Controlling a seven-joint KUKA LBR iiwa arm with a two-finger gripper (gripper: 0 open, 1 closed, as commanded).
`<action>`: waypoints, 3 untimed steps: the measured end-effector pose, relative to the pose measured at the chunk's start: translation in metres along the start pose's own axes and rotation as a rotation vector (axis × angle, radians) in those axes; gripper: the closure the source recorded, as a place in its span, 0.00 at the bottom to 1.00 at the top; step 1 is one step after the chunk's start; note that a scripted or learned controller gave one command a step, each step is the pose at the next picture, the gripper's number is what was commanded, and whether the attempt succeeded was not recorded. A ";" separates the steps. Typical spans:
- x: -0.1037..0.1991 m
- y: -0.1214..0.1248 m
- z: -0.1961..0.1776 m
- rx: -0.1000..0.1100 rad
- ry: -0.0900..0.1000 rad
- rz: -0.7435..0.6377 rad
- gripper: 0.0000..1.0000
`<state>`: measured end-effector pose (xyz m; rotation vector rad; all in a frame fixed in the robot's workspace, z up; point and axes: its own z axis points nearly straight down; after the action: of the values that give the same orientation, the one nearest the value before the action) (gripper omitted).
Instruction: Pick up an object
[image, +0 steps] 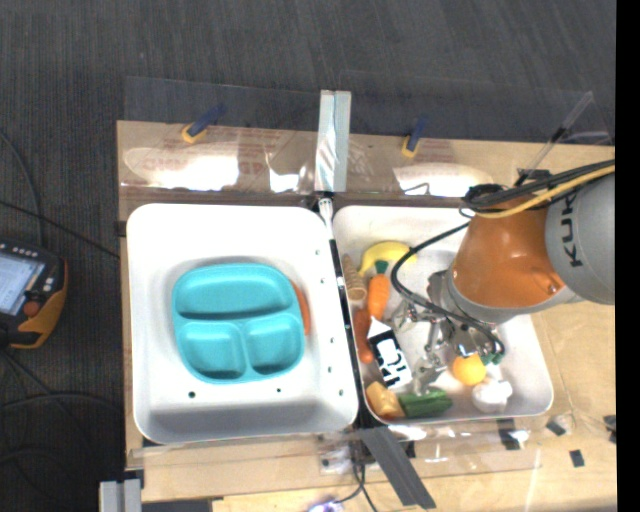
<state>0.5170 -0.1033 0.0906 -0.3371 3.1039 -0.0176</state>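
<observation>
Grey arm with orange band (505, 262) is reaching in from the right and hanging low over the right white bin (535, 395), lower right of frame. Metal two-finger gripper (432, 352) is sitting among toy food: orange carrot (378, 296), yellow banana (384, 256), green vegetable (424, 404), small orange ball (467, 370). Cannot tell the jaw state. Nothing visibly lifted; the pick looks not yet done. Left white bin (160, 400) is holding a turquoise divided tray (238, 320).

The arm (520, 255) covers much of the right bin (535, 395), hiding part of the banana (383, 256). The gripper (432, 365) is a tangle too small to read. The tray (240, 320) hides most of an orange thing (304, 310).
</observation>
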 end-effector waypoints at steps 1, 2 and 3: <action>-0.072 -0.023 0.004 -0.014 0.010 -0.404 0.00; -0.028 0.000 0.001 -0.009 0.001 -0.314 0.00; 0.013 0.009 -0.001 -0.004 -0.008 -0.442 0.00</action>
<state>0.5020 -0.0971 0.0910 -1.0083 2.9496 -0.0165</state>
